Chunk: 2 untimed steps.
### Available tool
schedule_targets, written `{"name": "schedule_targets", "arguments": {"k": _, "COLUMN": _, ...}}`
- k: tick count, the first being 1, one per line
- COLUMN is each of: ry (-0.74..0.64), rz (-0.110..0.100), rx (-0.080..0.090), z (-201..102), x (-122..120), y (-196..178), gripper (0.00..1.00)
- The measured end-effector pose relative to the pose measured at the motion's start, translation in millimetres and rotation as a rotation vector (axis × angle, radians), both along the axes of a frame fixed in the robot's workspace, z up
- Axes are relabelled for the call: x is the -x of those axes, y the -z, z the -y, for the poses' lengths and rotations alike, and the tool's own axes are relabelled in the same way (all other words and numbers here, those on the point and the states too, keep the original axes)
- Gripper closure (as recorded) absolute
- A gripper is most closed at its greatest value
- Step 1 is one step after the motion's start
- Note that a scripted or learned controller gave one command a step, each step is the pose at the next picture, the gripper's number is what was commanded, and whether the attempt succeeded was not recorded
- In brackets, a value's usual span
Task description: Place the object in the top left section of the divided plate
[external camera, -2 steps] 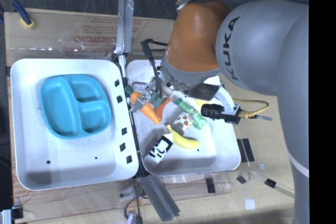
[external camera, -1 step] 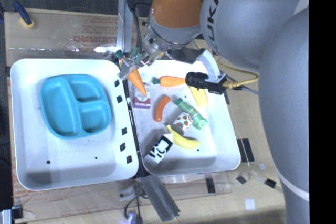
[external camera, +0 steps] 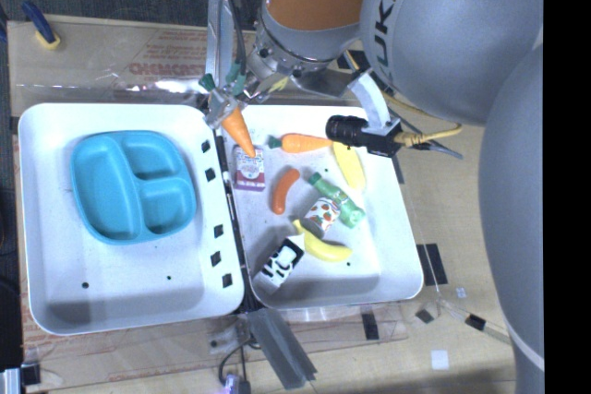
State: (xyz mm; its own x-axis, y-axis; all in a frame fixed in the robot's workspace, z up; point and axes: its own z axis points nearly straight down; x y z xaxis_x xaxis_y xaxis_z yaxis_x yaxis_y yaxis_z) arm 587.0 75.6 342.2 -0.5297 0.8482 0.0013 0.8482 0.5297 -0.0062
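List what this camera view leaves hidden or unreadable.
1. Gripper: too small and blurred against the bin rim to tell whether it grips the carrot just below it.
2. Black and white box: printing too small to read.
3. Right bin: far corner covered by the arm.

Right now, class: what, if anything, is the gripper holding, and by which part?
The gripper appears to pinch a toy carrot by its upper, green-topped end, above the right bin; the contact itself is too small to confirm.
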Motion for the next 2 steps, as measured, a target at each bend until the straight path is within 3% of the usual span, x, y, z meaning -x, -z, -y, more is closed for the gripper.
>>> {"name": "schedule_targets", "arguments": {"k": 1, "ry": -0.191, "rz": -0.002, "rx": -0.001, "z": -69.1, "x": -53.7, "y": 79.9, "gripper": 1.00}}
{"name": "schedule_targets", "arguments": {"k": 2, "ry": -0.191, "rz": -0.001, "rx": -0.001, "z": -69.1, "x": -53.8, "y": 79.6, "gripper": 0.00}}
